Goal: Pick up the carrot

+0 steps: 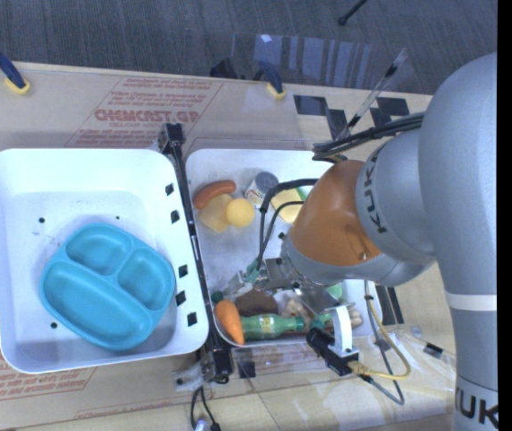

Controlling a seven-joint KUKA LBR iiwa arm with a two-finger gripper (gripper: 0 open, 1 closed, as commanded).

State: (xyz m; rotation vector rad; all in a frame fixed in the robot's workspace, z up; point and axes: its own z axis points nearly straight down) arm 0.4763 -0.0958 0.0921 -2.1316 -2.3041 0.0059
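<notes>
Gripper (278, 296) hangs just right of the carrot (228, 321).

- Even, fairly bright light from overhead.
- Soft shadows inside the white bins (4, 241).
- Slightly soft, grainy picture.
- Mild glare on the grey arm (458, 196).

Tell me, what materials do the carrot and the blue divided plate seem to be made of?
The carrot looks like moulded toy plastic: even orange, smooth, slightly glossy. The blue divided plate also looks like plastic, with uniform colour, rounded moulded compartments and a soft sheen. Neither material is certain from this view.
</notes>
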